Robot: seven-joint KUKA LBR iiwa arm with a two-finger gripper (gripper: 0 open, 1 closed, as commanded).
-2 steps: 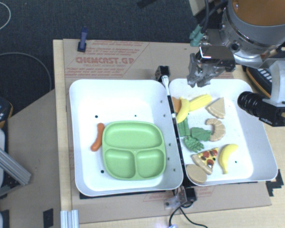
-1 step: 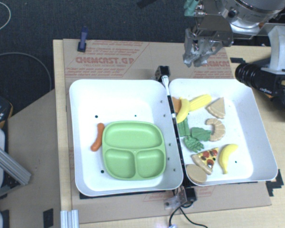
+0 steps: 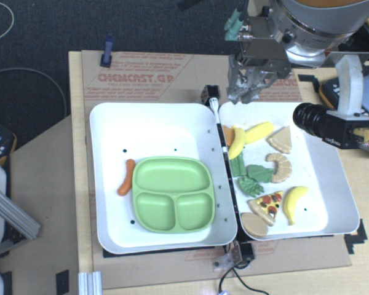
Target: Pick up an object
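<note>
Hovering above the far rim of the right bin (image 3: 332, 223), the gripper (image 3: 246, 91) hangs over the bench with nothing visibly between its jaws; whether they are parted, I cannot tell. Toy food clusters in that bin: a banana (image 3: 245, 137), green broccoli (image 3: 252, 178), a pizza slice (image 3: 265, 204). Bare floor lies along its far right side. A green tray (image 3: 172, 194) sits in the left bin (image 3: 104, 165).
</note>
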